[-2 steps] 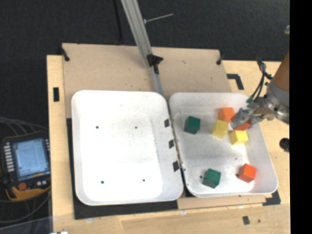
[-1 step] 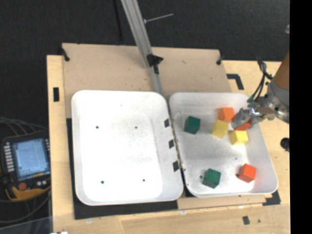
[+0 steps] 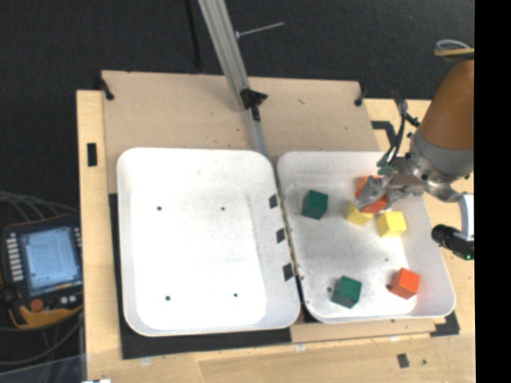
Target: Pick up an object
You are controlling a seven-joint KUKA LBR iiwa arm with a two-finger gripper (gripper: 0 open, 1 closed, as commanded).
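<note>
Blocks lie scattered in the right bin [image 3: 423, 294], and they are taken here from the near edge toward the far one. Nearest are an orange-red cube [image 3: 405, 282] toward the bin's near right corner and a dark green cube [image 3: 346, 291] to its left, well apart from each other. Farther in, a yellow cube [image 3: 391, 223] sits just beside a smaller yellow block [image 3: 358, 215], with a second green cube [image 3: 314, 204] alone to their left. At the far end of the cluster an orange block [image 3: 368, 187] is met by the gripper [image 3: 374, 200], which is lowered onto or just beside it; whether the block is actually held cannot be told, since the wrist hides the contact. The blocks are judged to be light, rigid and not fragile, with flat faces that should be taken on two opposite sides; the close neighbours may be nudged. The bin floor is smooth, white and faintly scuffed, so sliding is likely. The left bin [image 3: 192, 238] lies alongside, both on a tan bench [image 3: 319, 102] crossed by a slanted metal rail [image 3: 227, 42], above dark flooring, with a handheld control pendant [image 3: 44, 266] at the left.
</note>
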